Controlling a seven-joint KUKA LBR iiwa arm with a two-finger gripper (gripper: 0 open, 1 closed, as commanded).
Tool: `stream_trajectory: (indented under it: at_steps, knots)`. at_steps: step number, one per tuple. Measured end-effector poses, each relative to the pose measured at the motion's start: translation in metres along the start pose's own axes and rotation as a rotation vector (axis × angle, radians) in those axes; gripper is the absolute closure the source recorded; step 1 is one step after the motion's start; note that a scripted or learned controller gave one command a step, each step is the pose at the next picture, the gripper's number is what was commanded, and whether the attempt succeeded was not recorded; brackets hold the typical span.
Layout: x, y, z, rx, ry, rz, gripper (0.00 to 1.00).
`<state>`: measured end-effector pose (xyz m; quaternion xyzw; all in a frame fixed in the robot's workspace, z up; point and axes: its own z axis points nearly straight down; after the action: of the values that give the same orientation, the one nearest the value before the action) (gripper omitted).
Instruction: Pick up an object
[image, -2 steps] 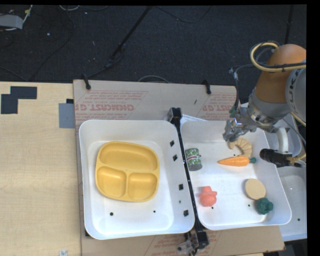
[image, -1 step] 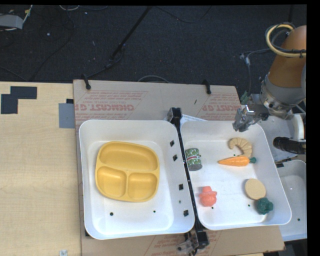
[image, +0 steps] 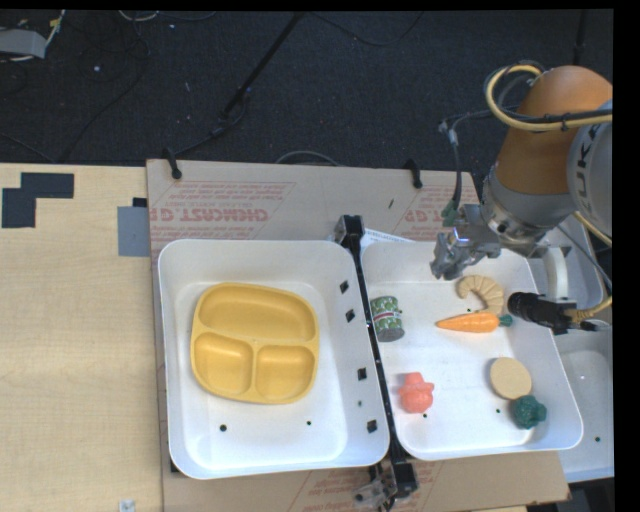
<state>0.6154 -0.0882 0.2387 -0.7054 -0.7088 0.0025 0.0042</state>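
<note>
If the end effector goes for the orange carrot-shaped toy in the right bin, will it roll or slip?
The orange carrot-shaped toy lies on its side, rounded and tapered, so it may roll in an arc. Its surface looks smooth, probably slippery. Likely stiff and light.

Right bin (image: 560, 420): green can (image: 386, 318), orange carrot (image: 468, 322), tan croissant (image: 482, 289), pink toy (image: 415, 392), beige disc (image: 510, 378), green broccoli (image: 528, 411).

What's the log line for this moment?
gripper: above right bin back edge, holding nothing seen | nearest: croissant, carrot | left bin: yellow tray
</note>
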Motion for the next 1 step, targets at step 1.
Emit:
stream_trajectory:
  at_steps: [1]
  knots:
    - [0.0499,-0.0166,-0.0046,0.0,0.0,-0.001,1.0]
